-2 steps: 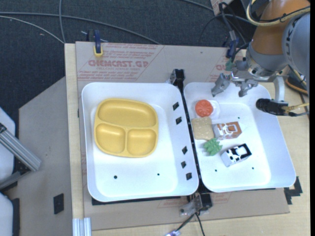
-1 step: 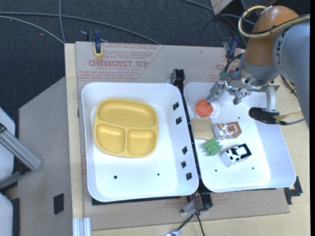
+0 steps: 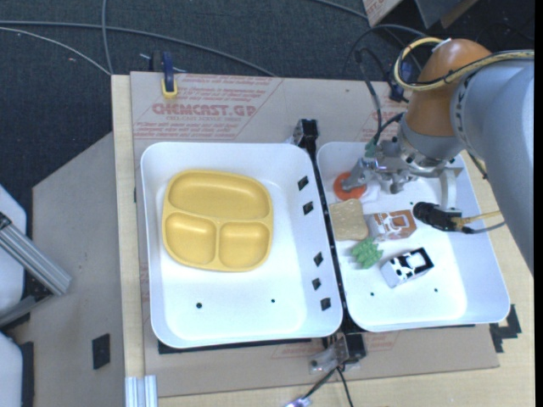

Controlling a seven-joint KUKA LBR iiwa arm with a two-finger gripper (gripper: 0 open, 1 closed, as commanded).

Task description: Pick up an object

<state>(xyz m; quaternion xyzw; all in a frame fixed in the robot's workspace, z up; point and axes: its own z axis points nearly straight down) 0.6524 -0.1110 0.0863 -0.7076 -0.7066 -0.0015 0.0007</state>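
My gripper (image 3: 374, 166) hangs over the back left part of the right bin (image 3: 475, 287), under the arm's orange band (image 3: 441, 75). Just below and left of it lies a flat orange-red piece (image 3: 346, 186), partly hidden by the gripper's metal parts. Whether they touch is unclear. In front of that lie a tan square slice (image 3: 348, 220), a brown and white packet (image 3: 394, 223), a small green leafy piece (image 3: 366, 253) and a white and black block (image 3: 405, 266).
The left bin (image 3: 254, 312) holds a yellow three-compartment plate (image 3: 218, 219). A black divider with clips (image 3: 318, 227) runs between the bins. A black plug with a yellow cable (image 3: 441, 217) hangs from the arm over the right bin.
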